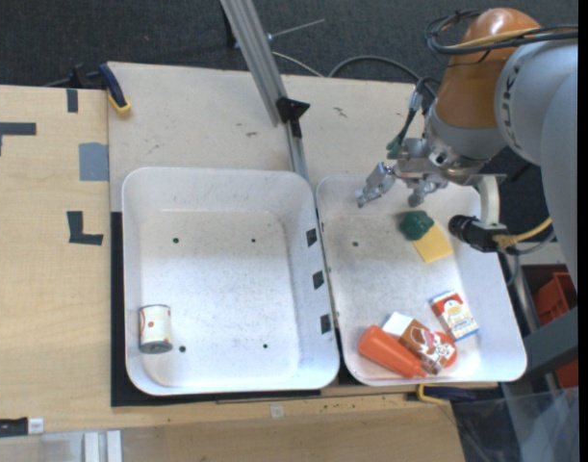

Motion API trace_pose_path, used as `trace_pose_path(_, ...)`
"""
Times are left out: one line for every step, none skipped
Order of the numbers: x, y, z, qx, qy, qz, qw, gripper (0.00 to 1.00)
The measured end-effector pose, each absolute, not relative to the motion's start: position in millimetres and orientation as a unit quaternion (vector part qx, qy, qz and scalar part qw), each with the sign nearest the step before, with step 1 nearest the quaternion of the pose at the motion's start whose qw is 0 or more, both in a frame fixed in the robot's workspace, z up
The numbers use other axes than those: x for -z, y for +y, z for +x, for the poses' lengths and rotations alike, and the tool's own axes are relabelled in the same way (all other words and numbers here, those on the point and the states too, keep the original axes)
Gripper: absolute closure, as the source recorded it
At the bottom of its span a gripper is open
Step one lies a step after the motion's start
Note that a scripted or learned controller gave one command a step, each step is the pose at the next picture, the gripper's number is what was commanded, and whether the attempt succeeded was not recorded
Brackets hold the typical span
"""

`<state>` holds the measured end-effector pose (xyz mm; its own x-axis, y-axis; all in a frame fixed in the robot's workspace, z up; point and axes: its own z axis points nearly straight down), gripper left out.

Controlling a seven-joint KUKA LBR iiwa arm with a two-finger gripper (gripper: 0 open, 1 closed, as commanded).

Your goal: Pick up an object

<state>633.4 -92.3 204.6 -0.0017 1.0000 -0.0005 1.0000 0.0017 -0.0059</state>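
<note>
My gripper [394, 192] hangs over the far end of the right bin [370, 277], open, with nothing between its fingers. Just right of and below it lies a yellow sponge with a green top [427, 237]. At the near end of the same bin sit an orange bottle-like object [389, 351], a brown and red packet [430, 346], a small white block [397, 324] and a small red, white and blue carton [454, 316]. A small can [155, 328] stands in the near left corner of the left bin [217, 258].
A slanted metal post [260, 51] rises behind the ridge between the two bins. A black cable [486, 231] runs along the right bin's right rim. Bare wooden bench [34, 258] lies to the left.
</note>
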Motion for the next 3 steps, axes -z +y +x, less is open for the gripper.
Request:
trace_pose_path(-160, -96, 631.0, -0.0026, -0.707, -0.707, 0.002, 0.0)
trace_pose_path(-105, -102, 621.1, -0.003, -0.707, -0.707, 0.003, 0.0)
trace_pose_path(-119, -100, 622.8, -0.0011, -0.708, -0.706, 0.001, 1.0)
